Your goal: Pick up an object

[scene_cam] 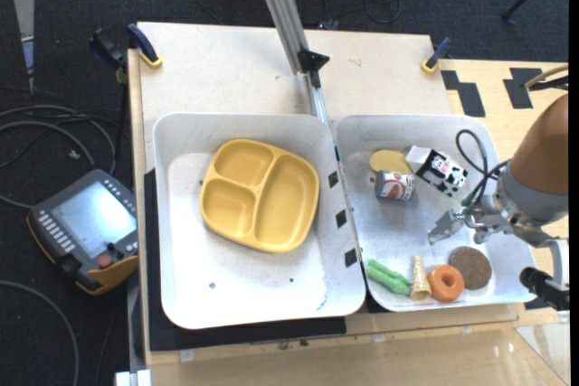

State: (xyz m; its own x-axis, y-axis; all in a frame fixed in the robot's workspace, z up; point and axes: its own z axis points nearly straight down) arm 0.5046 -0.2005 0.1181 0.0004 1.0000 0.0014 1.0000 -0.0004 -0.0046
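The right bin holds several small items: a yellow round piece, a red and white can lying on its side, a white box with black marks, a brown disc, an orange ring, a cream cone and a green pod. My gripper hangs over the right half of this bin, just above and left of the brown disc. It is open, with nothing between its fingers. A black cable loops above it.
A yellow divided plate lies in the left bin. A metal pole slants up from between the bins. A teach pendant sits on the floor at left. Yellow clamps mark the bench's back corners.
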